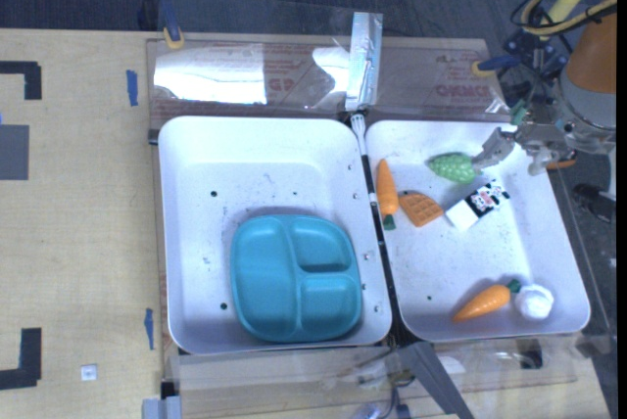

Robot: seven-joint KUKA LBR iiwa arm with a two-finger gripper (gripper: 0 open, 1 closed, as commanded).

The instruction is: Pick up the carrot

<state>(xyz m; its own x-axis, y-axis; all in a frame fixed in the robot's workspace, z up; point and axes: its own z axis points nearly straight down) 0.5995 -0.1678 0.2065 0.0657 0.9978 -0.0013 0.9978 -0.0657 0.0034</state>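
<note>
Two shallow white bins sit side by side on the bench; the left bin (186,211) holds a teal divided plate (295,277) lying flat toward its near half, with three compartments showing. The right bin (558,260) holds the smaller things. There are two carrots here: one carrot (484,302) lies on its side near the bin's front right corner, orange body pointing left and green top to the right, touching or just beside a small white round object (535,303); a second, slimmer carrot (387,191) lies along the bin's left wall, its narrow end toward the back and a dark green stub at its near end. Just beside that slim carrot is an orange ridged piece (422,209), wedge-like in outline; to its right lies a white block with black markings (477,204), tilted; behind these rests a green leafy item (452,166). The gripper (516,151) hangs over the back right part of the right bin, reaching in from the right below the grey wrist and the orange band; its two fingers (493,148) look spread apart, nothing between them — one pale finger points down-left toward the green leafy item, close to it, though whether it touches cannot be told. Both carrots lie apart from the gripper; the front one is well apart from it.
</note>
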